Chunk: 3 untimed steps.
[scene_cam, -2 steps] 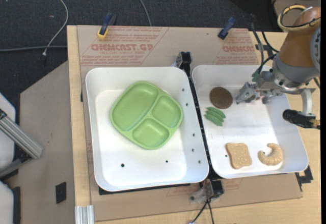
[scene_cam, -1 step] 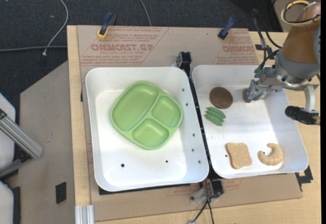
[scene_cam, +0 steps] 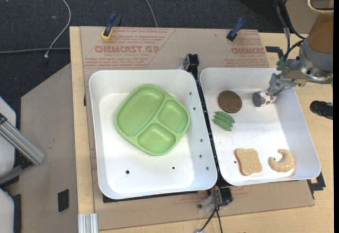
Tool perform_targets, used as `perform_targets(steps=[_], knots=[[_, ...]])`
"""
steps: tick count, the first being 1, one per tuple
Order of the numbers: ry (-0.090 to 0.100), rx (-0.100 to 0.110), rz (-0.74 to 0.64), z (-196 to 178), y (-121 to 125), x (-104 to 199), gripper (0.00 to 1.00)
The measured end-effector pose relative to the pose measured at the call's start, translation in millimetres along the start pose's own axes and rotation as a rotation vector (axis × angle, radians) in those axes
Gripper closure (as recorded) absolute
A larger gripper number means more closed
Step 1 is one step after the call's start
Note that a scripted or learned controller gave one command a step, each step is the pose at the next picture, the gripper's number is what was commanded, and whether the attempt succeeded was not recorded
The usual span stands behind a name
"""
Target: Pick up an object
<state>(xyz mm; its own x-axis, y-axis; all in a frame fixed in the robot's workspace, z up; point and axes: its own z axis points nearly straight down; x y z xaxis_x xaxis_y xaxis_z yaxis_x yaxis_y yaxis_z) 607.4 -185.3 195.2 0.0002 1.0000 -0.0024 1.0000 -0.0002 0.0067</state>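
In the right bin (scene_cam: 304, 136) lie a brown round patty (scene_cam: 230, 101), a green pea pod (scene_cam: 223, 120), a slice of toast (scene_cam: 247, 161) and a croissant-shaped piece (scene_cam: 282, 161). A small grey object with red and white marks (scene_cam: 260, 99) sits near the bin's far right side. My gripper (scene_cam: 275, 89) comes in from the right and hangs just above and to the right of that small object, touching or nearly touching it. The gripper's tip is too small and blurred to read.
The left bin (scene_cam: 100, 136) holds a light green divided plate (scene_cam: 152, 118). Black clips (scene_cam: 191, 61) join the bins at the far middle. Blue clamps (scene_cam: 110, 25) hold the cardboard sheet at the back. Cables run over the dark floor behind.
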Motion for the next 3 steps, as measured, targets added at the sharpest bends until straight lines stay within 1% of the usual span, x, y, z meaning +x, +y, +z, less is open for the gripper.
perform_targets(steps=[1, 2, 3], knots=[[0.0, 0.0, -0.001, -54.7, 1.8, -0.4, 1.0], [0.005, 0.008, -0.006, -60.3, 0.5, 59.5, 1.0], [0.006, 0.01, -0.006, -46.3, -1.6, 114.1, 1.0]])
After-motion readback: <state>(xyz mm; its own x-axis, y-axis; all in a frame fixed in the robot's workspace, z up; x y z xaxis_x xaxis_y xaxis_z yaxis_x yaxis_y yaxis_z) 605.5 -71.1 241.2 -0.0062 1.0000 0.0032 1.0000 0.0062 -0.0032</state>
